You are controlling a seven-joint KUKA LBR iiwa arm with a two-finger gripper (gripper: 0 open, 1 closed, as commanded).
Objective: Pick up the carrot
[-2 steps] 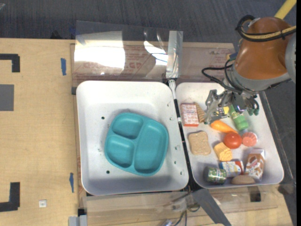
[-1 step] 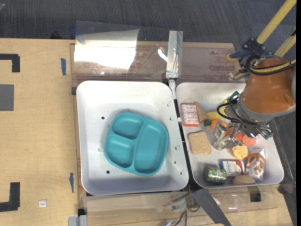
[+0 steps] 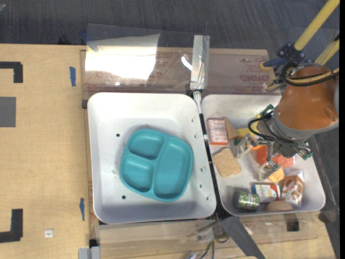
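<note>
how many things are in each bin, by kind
Left bin:
teal tray: 1

Right bin, as far as the arm leaves them visible:
red and white box: 1
toast: 1
green can: 1
small carton: 1
bag of snacks: 1
yellow wedge: 1
carrot: 1

Total: 8

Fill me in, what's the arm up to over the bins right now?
The KUKA arm has reached into the right bin and its gripper hangs low over the pile of toy food there, right at an orange piece that looks like the carrot. Whether it holds anything is not visible from this angle. Around it lie a slice of toast, a red-and-white packet, a small can and a few wrapped items. The left bin holds a teal divided plate.
</note>
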